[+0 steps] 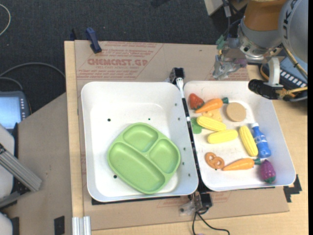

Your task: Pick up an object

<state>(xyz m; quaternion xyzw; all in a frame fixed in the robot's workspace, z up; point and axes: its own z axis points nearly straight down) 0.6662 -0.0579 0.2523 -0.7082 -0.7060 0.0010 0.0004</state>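
Up at about one o'clock in the view, we saw the fingers point(226, 68) hanging over the worktop point(146, 65) just beyond the far rim of the right bin point(281, 141); whether they stood apart or together we could not tell, since they showed as a blurred grey cluster. We saw nothing between them. Above them rose the grey wrist and the orange band point(266, 11) of the arm, toward the upper right corner.

Moving outward, we found the toy foods in the right bin, well apart from the fingers. Nearest its far left corner lay a red strawberry point(195, 101), touching a carrot point(211, 105) that pointed toward three o'clock. A round tan biscuit point(236, 112) sat just beside the carrot's green end. Toward the bin's middle lay three corn cobs: one point(211, 124) slanted, one point(222, 136) below it, and one point(248, 140) running roughly twelve to six. A blue bottle point(259, 141) lay just beside that last cob at its three o'clock. Along the near edge we saw a pretzel point(213, 160), a second carrot point(239, 164), and a purple grape bunch point(266, 171) at the five o'clock corner.

At nine o'clock from all this, the left bin point(98, 106) held a green divided plate point(143, 157), resting toward its near right corner.
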